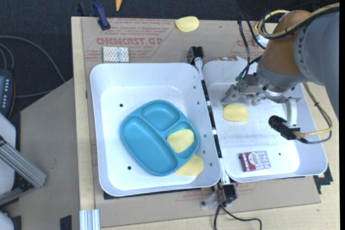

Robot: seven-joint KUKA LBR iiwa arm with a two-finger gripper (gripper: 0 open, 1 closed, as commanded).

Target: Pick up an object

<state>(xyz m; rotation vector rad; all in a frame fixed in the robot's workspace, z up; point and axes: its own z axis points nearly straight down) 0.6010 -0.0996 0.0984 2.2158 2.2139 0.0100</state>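
Yellow lump (235, 112): flattish, pale, soft-looking; lies on the floor of the right bin (307, 164), close to its left wall and toward the far half. Camera view, right bin: gripper (243, 97) poised just above and behind the lump, near it or touching it (contact cannot be judged from this slant); whether the pincer is spread or pressed together cannot be told, and nothing is seen held in it. Same bin: red-and-white packet (253, 160), lying flat near the front wall, well apart from the lump. Camera view, left bin (102, 83): blue divided tray (148, 134) set at a slant; second yellow lump (181, 139) in its small right-hand compartment; third yellow lump (191, 167) on the bin floor, partly tucked under the tray's near edge. Camera view, outside the bins: fourth yellow lump (187, 23) and patterned sachet (116, 54) on the bench; small orange carrot (119, 0) beyond its far edge. Step in hand, as judged: approach to the grasp, lump not yet lifted. Next move calls for: a descent centred over the lump, closing across its narrower width, then a straight lift clear of the bin wall
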